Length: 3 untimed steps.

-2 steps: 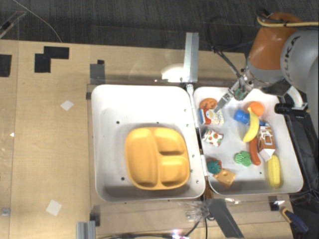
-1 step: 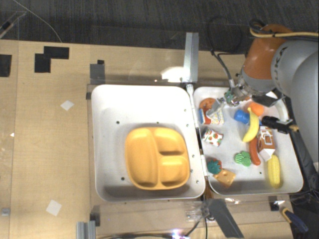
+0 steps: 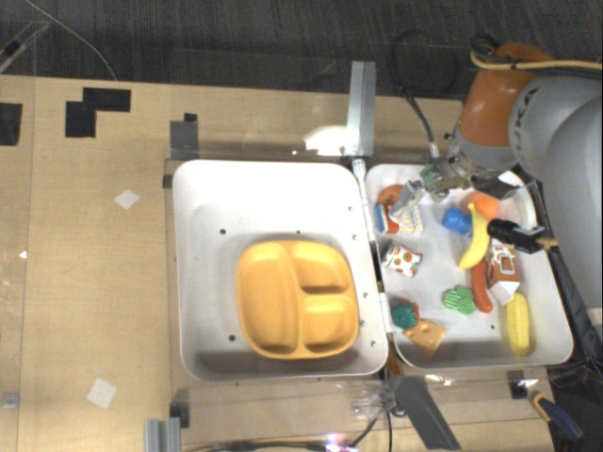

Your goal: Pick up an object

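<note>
Two bins side by side on your bench (image 3: 85, 281)

Left bin (image 3: 203, 252) holds a divided tray (image 3: 297, 299); right bin (image 3: 556, 342) holds the small items, corn cob (image 3: 517, 322) at lower right.

Pale wooden benchtop (image 3: 85, 281) across most of the scene, dark grey ribbed carpet floor (image 3: 236, 17) along the far side. Black blocky tape marks (image 3: 94, 109) on the far left. Small whitish square stickers (image 3: 126, 198) scattered on the left. Upright grey metal post (image 3: 362, 102) standing mid-far, with a bright glare patch (image 3: 330, 141) just beside its foot.
</note>
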Motion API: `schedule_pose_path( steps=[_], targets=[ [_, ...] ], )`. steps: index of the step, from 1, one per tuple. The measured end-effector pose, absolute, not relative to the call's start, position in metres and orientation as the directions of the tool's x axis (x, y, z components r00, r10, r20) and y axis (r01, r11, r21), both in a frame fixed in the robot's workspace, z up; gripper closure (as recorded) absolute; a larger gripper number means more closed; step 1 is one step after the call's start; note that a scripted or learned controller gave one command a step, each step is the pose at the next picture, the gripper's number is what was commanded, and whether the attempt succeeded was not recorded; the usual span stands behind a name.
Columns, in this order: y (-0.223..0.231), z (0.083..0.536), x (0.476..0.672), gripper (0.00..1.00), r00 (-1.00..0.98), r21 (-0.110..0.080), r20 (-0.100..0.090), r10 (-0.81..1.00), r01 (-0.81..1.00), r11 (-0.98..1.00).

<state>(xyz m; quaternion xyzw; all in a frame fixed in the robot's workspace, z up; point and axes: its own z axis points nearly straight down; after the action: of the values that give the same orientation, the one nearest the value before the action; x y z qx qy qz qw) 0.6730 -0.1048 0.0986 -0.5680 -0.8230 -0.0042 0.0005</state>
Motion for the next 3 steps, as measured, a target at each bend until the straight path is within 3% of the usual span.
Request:
schedule_pose_path(
  steps=[1,2,3],
  targets=[
    [-0.105,0.097,0.674,0.00,-0.243,0.011,0.007,0.970,0.970,0.243],
    [-0.107,0.112,0.678,1.00,-0.248,0.025,-0.008,0.969,0.968,0.248],
    [-0.095,0.204,0.649,1.00,-0.166,0.016,-0.004,0.986,0.986,0.166]
  ],
)
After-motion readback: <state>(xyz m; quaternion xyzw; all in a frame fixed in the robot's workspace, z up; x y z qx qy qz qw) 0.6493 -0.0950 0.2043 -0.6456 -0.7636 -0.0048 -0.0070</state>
